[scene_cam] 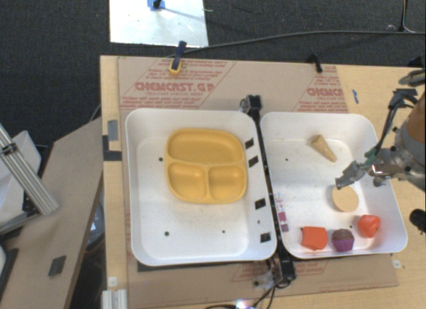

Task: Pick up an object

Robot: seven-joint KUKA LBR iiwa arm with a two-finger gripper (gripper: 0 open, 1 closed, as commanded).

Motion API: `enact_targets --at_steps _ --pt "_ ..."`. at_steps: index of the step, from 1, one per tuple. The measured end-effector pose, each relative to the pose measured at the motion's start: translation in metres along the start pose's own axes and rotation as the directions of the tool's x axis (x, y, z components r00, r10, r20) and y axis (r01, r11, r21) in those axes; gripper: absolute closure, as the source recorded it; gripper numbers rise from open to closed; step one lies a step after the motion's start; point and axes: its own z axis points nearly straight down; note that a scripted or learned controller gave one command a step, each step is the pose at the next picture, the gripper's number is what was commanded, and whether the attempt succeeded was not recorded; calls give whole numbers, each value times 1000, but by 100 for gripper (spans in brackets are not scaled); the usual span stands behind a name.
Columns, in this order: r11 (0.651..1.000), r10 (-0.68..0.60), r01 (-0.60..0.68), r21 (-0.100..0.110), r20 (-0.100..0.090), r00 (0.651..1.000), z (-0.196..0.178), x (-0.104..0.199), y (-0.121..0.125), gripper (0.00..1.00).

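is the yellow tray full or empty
Empty: all three compartments of the yellow tray in the left bin show bare yellow plastic.

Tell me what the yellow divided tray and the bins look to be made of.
Yellow divided tray: probably molded plastic, matte, with smooth rounded compartment walls and even colour. Both the left bin and the right bin: likely thin formed white plastic, slightly glossy, with rounded corners and raised rims.

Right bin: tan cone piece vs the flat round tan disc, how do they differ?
Shape: the cone piece is tapered and elongated; the round disc is a flat circle. Pose: the cone lies on its side, set diagonally; the disc lies flat. Place: the cone sits toward the bin's far side, apart from the arm; the disc lies just beneath the end effector. Both are tan and rest in the right bin.
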Motion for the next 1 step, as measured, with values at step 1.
enact_targets --at_steps 1 --pt "1000 2 -2 3 -1 1000 42 1 0 0"
